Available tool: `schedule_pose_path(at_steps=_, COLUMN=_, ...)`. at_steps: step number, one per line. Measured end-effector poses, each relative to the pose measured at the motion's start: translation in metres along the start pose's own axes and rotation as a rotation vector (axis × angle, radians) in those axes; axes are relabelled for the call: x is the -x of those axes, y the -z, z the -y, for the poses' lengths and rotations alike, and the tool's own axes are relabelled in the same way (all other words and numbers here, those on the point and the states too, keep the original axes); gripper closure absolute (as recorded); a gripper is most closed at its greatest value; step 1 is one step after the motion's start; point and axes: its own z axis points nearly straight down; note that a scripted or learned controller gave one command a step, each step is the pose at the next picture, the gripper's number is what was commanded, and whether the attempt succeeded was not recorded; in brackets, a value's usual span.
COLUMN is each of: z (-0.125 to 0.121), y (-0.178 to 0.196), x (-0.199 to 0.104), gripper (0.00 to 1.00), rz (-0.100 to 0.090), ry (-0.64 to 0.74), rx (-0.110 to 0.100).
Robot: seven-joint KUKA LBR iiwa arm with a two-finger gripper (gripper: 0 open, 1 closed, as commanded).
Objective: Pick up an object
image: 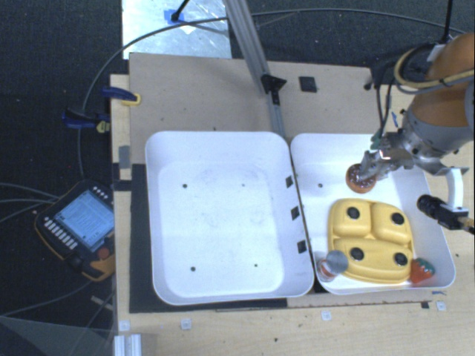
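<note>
Whether my fingers are apart or together I cannot tell; they are lost in the blur at the tip of my gripper (376, 162), which hangs just above the upper edge of the yellow block (371, 241). The round brown object (361, 178) lies just above that block's upper left corner, right at my tip, and I cannot see it between my fingers, so I count it as not held. It looks small, light and stiff, perhaps smooth on its rim, so I judge it best taken across its width, low down, or it may squirt out sideways. A small grey piece (333, 262) sits touching the block's lower left corner and a red piece (422, 271) at its lower right
</note>
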Motion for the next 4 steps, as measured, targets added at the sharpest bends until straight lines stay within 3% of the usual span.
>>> schedule_pose_path(at_steps=2, z=0.007, y=0.012, x=-0.116, gripper=1.00, rz=-0.001, ry=0.001, rx=0.001)
schedule_pose_path(at_steps=4, z=-0.013, y=0.009, x=-0.222, gripper=1.00, rz=-0.001, ry=0.000, rx=0.001)
